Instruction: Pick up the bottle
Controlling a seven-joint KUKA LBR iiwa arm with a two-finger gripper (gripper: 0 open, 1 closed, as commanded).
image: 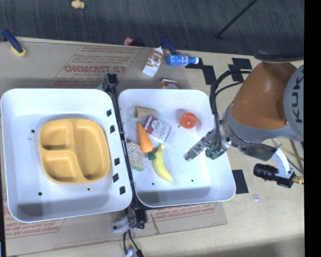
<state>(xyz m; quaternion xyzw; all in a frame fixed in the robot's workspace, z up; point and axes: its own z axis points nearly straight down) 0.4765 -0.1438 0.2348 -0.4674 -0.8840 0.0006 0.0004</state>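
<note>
- Camera view: the gripper (200, 148) hung over the right bin (224, 181); I could not tell how it was set.
- The blue bottle (181, 60) lay on the bench beyond that bin, well apart.
- Risk: closing on the nearby banana (161, 165) or carrot (144, 139) instead.
- The bin's far wall stood between.

The arm (267, 103) is cut off at the right, and its bulk hides part of the desk (69, 63) beneath it. The gripper (195, 151) is blurred; the setting of its jaws cannot be read. Print on the small carton (153, 61) beyond the right bin (214, 186) is too small to read. The small yellow object (77, 4) on the floor cannot be identified.
</note>
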